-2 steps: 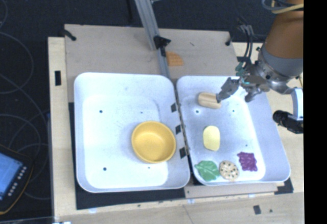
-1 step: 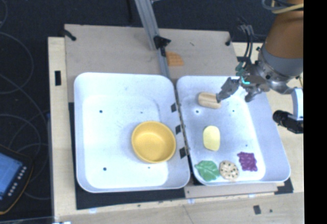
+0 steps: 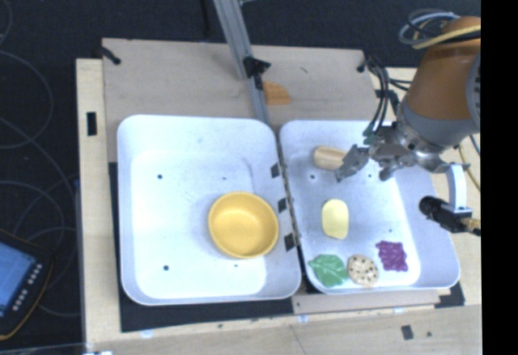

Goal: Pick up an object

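My gripper (image 3: pixel 368 166) hangs over the upper part of the right bin (image 3: pixel 425 260), its two fingers spread open with nothing between them. A tan bread-roll-like piece (image 3: pixel 328 157) lies just left of the left fingertip (image 3: pixel 349 168). Below the gripper rests a pale yellow block (image 3: pixel 335 218). Along the bin's front edge sit a green leafy piece (image 3: pixel 327 268), a round speckled cookie (image 3: pixel 363 268) and a purple grape cluster (image 3: pixel 392 255). A yellow bowl (image 3: pixel 242 224) stands in the left bin (image 3: pixel 162 151).
A grey metal pole (image 3: pixel 231 22) slants down from the top to the bins' shared divider, with a small orange tab (image 3: pixel 276 93) beside its foot. A black fitting (image 3: pixel 441 211) juts out at the right bin's right edge.
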Controlling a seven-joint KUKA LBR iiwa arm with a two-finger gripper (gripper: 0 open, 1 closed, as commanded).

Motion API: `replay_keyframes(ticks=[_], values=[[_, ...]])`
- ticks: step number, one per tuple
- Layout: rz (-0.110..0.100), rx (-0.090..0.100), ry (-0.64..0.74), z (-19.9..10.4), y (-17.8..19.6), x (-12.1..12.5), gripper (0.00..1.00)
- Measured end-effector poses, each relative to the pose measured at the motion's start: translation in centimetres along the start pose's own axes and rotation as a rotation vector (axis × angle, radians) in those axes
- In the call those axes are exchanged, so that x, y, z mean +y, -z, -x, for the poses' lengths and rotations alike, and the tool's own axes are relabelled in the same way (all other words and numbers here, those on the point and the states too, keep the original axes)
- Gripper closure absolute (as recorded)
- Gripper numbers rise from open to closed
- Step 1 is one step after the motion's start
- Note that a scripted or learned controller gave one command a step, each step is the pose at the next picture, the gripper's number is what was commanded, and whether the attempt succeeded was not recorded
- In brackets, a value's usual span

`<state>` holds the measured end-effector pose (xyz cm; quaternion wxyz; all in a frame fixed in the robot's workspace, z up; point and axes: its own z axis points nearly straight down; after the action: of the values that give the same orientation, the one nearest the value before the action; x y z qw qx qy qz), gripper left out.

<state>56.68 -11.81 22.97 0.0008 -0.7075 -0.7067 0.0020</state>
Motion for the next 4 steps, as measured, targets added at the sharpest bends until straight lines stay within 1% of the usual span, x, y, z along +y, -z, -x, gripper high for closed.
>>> replay_keyframes(ticks=[1,2,3,4], values=[[0.001,0.000,-0.001,0.3,-4.4,0.5,0.00],[-0.002,0.001,0.000,0.6,-10.7,0.2,0.00],[0.008,0.001,-0.007,0.7,-9.2,0.4,1.00],[0.012,0.000,0.004,-0.1,-3.2,0.6,1.00]])
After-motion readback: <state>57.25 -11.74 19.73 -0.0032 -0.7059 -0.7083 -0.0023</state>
